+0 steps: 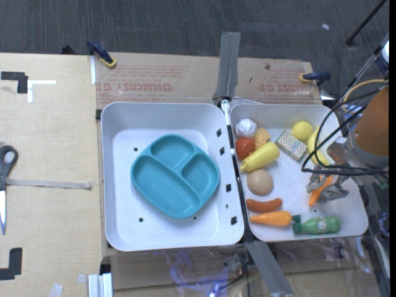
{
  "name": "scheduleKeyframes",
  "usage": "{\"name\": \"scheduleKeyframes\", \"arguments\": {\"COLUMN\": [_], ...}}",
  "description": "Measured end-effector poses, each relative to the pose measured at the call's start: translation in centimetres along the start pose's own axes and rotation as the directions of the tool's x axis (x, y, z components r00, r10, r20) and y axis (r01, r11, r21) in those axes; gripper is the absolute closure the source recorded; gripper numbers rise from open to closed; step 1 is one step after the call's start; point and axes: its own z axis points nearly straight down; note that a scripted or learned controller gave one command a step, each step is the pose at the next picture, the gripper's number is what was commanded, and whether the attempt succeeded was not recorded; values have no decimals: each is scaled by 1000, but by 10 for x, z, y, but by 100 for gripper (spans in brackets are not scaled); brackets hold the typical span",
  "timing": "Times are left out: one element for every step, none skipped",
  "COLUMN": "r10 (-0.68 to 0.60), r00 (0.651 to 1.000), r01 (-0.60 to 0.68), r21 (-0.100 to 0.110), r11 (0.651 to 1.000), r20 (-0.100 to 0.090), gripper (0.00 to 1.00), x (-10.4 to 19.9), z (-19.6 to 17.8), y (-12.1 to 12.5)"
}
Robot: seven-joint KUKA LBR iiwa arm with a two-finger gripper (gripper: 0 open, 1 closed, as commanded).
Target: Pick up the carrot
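Note:
The carrot (271,219), orange with a green stub at its right end, lies flat near the front wall of the right bin (354,226). My gripper (324,189) hangs over the right part of that bin, about a hand's width right of the carrot and a little behind it. A thin orange piece (315,194) shows between its grey fingers (336,192), which are shut on it. The carrot itself lies apart from the gripper, untouched.
Around the carrot are a red-orange sausage (264,205), a green bottle (318,226), a tan egg (260,182), a yellow bottle (260,156), a tomato (245,146), a lemon (302,130) and a sponge (290,143). The left bin (117,228) holds a blue divided plate (176,176).

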Motion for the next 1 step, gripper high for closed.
{"name": "scheduleKeyframes", "arguments": {"r10": [101], "r00": [995], "r01": [-101], "r21": [1], "r11": [995], "r20": [-4], "gripper": [100], "x": [-43], "z": [-87], "y": [48]}}
